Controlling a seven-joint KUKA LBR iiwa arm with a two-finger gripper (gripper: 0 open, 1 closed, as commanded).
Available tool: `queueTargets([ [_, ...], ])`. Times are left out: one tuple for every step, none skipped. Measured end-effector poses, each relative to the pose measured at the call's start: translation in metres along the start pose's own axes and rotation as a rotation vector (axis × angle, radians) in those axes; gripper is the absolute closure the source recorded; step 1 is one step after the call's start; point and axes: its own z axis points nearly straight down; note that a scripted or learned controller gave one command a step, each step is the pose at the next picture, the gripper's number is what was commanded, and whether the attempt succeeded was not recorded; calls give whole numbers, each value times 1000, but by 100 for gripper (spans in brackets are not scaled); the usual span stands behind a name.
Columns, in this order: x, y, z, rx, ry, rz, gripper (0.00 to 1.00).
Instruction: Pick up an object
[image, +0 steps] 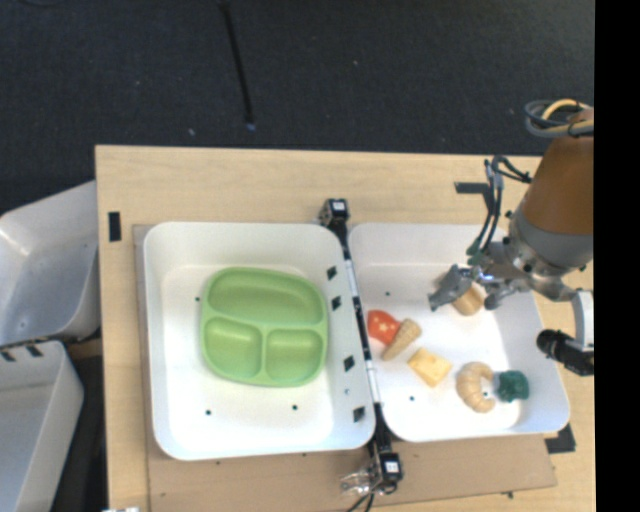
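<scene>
Lowest in the right bin (540, 425), below the gripper (466, 292), lie a tan ring-shaped piece (477, 386) touching a green object (513, 385). Nearer the gripper sit a yellow block (430, 367) and a red-tipped cone (392, 333). Gripper fingers clamp a small tan object (469, 300). Far left rests a green tray (264, 326).

Small toys in the right bin

A red-and-tan cone (391, 332), yellow block (430, 367), tan ring (476, 385) touching a green lump (513, 385), tan piece (468, 300).
</scene>
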Motion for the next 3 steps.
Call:
queueTargets([
  [0, 3, -7, -13, -2, -3, 0],
  [5, 11, 46, -9, -2, -2, 0],
  [12, 18, 102, -10, -2, -1, 0],
])
